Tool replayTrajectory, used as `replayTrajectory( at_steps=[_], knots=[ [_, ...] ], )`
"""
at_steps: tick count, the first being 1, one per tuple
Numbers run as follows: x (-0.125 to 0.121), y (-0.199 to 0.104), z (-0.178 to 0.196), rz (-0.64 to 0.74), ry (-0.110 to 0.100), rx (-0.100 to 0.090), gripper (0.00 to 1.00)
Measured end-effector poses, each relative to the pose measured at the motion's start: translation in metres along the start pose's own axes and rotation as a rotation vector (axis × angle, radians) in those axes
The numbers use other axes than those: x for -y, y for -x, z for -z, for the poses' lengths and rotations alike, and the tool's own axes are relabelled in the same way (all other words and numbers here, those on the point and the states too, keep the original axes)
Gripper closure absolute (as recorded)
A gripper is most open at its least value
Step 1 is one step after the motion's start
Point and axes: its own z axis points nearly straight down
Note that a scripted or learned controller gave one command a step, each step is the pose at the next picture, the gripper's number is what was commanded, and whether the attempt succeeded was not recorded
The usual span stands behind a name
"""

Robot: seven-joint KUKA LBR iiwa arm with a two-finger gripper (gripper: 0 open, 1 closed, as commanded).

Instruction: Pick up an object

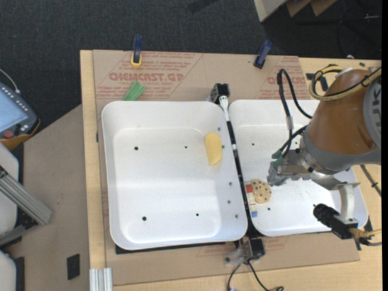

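Note:
A yellow banana-shaped piece (213,148) lies in the left bin (121,126), close to its right wall. In the right bin (260,117) a tan round thing with dark dots (260,190) rests near the left wall, beside a small red and white item (250,193) and a small blue bit (254,213). My gripper (280,173) hangs low over the right bin, just right of and above the dotted round thing. The wrist hides its fingers.
The two white bins sit side by side on a cardboard sheet (182,71). A green strip (134,91) lies on the cardboard behind the left bin. Yellow and blue clamps (137,52) hold the sheet's far edge.

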Motion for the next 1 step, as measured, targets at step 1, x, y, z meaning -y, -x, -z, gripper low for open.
replayTrajectory(
  at_steps=[1],
  knots=[
    [-0.0038, -0.0560, 0.1020, 0.003, 0.014, 0.002, 1.00]
  ],
)
